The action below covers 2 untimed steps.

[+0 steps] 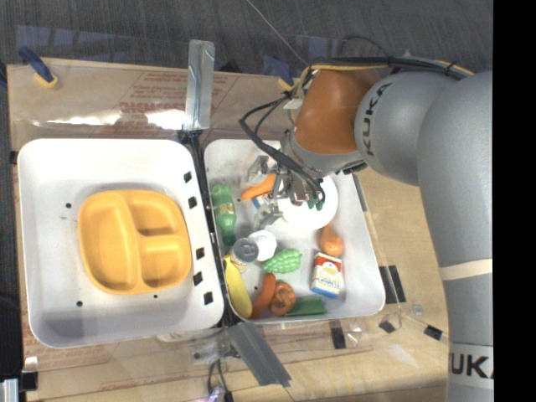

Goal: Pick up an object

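The gripper (289,189) is lowered into the right bin (356,296), beside an orange carrot (258,191) and a white plate (322,203). A slip is risked, since the toys are crowded together. Whether anything is pinched cannot be told (the wrist hides it).

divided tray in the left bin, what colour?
Yellow-orange, plain, no pattern. The divided tray shows clearly in the camera view, lying in the left bin.

A tray (134,241) lies in the left bin (42,308).
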Tool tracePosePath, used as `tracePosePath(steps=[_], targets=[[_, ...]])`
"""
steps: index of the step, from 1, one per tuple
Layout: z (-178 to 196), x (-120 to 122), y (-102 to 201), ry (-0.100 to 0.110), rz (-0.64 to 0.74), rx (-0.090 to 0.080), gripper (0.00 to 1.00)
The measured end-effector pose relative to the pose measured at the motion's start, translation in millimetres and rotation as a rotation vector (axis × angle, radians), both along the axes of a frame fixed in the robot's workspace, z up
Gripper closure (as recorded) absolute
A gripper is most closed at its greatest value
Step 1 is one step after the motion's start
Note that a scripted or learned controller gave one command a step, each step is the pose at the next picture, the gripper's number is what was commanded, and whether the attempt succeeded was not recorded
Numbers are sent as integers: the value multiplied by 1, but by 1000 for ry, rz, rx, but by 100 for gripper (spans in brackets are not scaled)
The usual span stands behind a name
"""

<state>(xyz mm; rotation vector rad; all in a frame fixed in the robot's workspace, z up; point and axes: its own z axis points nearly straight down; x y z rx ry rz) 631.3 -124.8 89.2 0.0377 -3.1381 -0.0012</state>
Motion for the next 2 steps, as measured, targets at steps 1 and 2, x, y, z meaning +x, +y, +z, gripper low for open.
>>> tracePosePath(steps=[1,2], targets=[[14,3,1,-9,5,-1,100],[41,-4,-88,-7,390,-3,100]])
